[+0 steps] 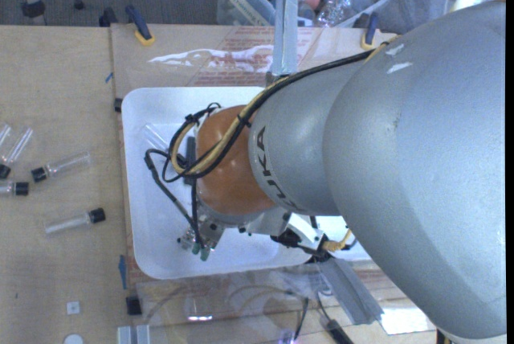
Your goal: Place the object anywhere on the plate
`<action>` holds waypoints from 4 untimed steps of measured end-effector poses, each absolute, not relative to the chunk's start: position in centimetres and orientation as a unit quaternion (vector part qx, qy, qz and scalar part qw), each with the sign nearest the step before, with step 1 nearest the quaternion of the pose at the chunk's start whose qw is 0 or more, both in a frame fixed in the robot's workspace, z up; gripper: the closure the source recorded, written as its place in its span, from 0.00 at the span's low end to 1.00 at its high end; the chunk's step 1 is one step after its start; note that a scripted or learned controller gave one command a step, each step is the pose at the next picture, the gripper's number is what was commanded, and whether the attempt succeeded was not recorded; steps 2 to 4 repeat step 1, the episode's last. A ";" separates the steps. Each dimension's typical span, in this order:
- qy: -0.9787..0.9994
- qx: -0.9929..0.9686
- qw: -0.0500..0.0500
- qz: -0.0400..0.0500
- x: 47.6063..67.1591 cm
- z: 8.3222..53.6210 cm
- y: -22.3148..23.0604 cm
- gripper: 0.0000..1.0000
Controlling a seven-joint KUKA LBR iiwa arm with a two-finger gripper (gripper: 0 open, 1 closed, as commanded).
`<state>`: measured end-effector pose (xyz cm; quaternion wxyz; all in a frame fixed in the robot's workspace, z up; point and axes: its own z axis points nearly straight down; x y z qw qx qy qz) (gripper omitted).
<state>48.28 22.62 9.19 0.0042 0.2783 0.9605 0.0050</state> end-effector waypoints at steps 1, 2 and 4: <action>0.998 -0.055 0.001 0.001 49.1 14.6 22.5 1.00; 0.998 -0.055 0.001 0.001 49.1 14.6 22.5 1.00; 0.998 -0.055 0.001 0.001 49.1 14.6 22.5 1.00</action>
